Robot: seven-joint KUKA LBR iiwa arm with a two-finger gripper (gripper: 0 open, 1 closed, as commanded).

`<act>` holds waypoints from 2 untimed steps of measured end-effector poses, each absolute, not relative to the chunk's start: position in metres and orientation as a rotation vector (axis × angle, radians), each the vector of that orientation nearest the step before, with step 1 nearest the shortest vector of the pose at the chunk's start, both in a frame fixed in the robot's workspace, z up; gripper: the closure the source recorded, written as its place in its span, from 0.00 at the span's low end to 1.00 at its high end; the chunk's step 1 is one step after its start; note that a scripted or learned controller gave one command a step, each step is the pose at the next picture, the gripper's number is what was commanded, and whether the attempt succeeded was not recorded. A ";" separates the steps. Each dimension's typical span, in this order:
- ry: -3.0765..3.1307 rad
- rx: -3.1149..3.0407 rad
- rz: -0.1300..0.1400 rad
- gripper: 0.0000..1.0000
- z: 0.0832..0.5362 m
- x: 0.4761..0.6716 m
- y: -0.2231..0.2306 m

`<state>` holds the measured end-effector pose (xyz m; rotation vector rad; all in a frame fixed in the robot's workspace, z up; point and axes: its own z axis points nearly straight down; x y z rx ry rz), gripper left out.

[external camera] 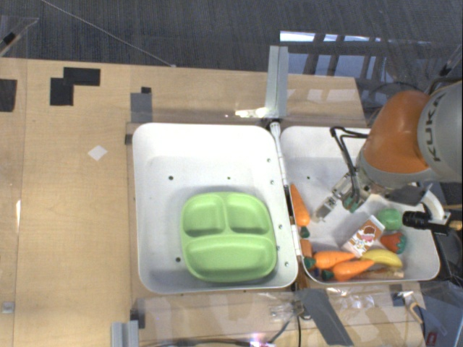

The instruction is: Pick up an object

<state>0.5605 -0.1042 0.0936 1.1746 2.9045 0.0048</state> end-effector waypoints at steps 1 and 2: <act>2.897 1.173 0.009 0.00 0.091 0.629 -0.100; 2.897 1.173 0.009 0.00 0.091 0.629 -0.100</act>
